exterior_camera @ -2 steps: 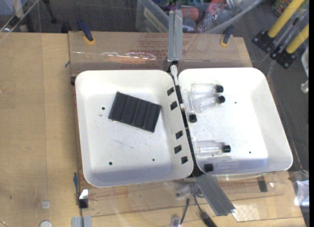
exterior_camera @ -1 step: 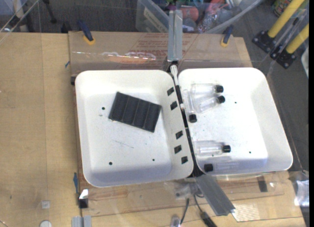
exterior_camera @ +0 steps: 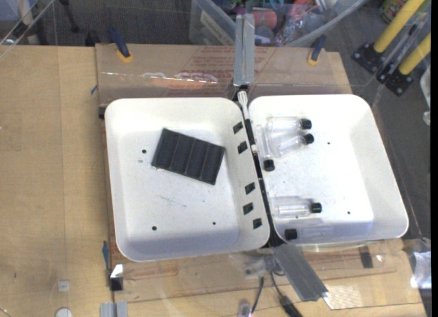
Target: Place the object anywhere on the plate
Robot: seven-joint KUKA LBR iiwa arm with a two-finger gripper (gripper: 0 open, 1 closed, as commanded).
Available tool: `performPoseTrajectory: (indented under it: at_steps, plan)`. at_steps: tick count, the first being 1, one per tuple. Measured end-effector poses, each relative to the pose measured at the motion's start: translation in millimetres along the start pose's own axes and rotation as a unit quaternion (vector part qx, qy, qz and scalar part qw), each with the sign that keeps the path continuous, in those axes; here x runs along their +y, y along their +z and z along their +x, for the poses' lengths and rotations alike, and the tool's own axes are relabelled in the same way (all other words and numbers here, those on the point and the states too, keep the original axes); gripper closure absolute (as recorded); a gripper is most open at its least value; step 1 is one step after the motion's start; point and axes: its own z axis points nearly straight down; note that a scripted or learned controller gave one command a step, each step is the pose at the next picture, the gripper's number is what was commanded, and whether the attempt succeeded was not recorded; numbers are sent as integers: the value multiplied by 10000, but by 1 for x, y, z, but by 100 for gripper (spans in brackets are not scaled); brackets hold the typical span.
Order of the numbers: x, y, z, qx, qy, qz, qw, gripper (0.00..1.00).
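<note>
A black ribbed rectangular plate (exterior_camera: 188,156) lies flat in the left bin (exterior_camera: 130,226), in its upper middle and slightly turned. In the right bin (exterior_camera: 369,172) lie several clear plastic vials with black caps. Two of them (exterior_camera: 284,134) rest side by side near the bin's upper left. Another vial (exterior_camera: 294,207) lies lower down next to the divider, and one more (exterior_camera: 318,230) sits against the front wall. A small black cap (exterior_camera: 268,165) shows close to the divider.
Black tabs (exterior_camera: 248,189) line the ridge between the two bins. A metal bar (exterior_camera: 243,48) stands behind the bins. A clear tub of colourful toys (exterior_camera: 274,1) sits at the back, with yellow tubes (exterior_camera: 404,21) at the top right. Bare wooden bench (exterior_camera: 48,172) spreads to the left.
</note>
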Motion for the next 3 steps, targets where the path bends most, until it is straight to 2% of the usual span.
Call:
performPoseTrajectory:
  at_steps: [1,2,3]
  plan:
    - [1,-11,-1,-23,-2,-24,10000,100]
    - [-17,11,-1,20,-2209,11,9753,100]
    - [-17,11,-1,19,-2210,9,9753,0]
